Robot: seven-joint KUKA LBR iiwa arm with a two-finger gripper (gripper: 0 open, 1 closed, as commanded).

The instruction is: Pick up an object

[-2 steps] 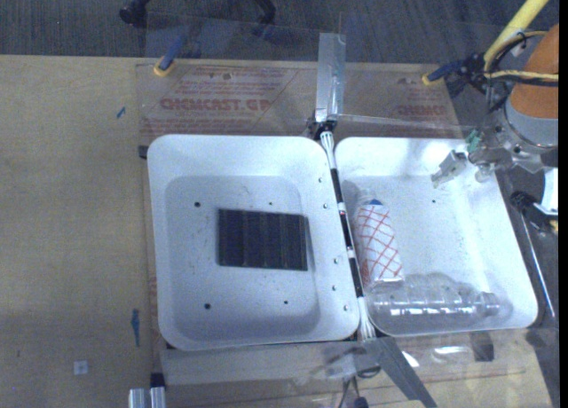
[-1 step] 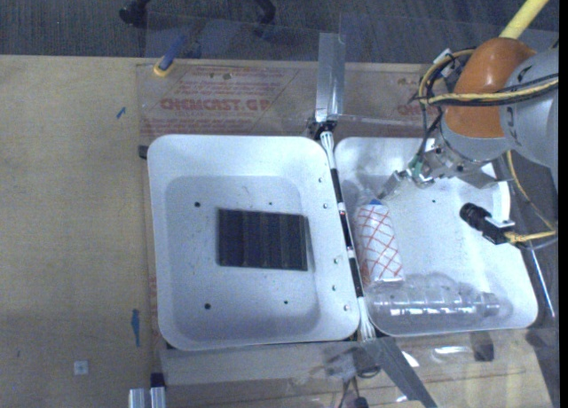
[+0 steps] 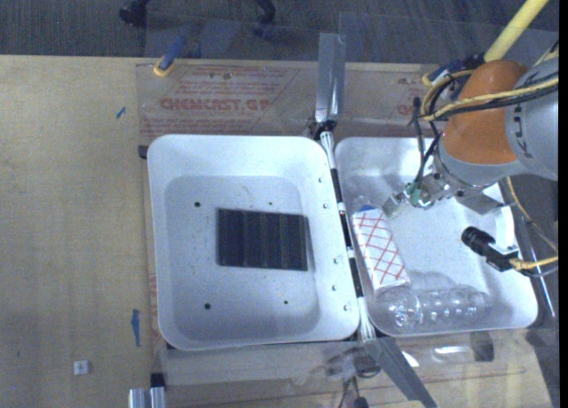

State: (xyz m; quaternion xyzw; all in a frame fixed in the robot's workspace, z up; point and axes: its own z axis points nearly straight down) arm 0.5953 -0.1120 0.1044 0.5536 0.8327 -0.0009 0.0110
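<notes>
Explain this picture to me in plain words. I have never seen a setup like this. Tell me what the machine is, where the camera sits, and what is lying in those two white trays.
This is one photo from a camera fixed above a workbench, looking down at a slant. The grey machine with the orange band on the right is a robot arm run by a program; its job is to pick up an object. At its end is the tool, a two-finger grasper, hanging over the right bin. I cannot tell whether it is open or shut, and nothing visibly sits in it. In that bin lie a white packet with a red lattice pattern and a clear plastic bottle on its side. The left bin holds a flat dark ribbed rectangle.
</notes>
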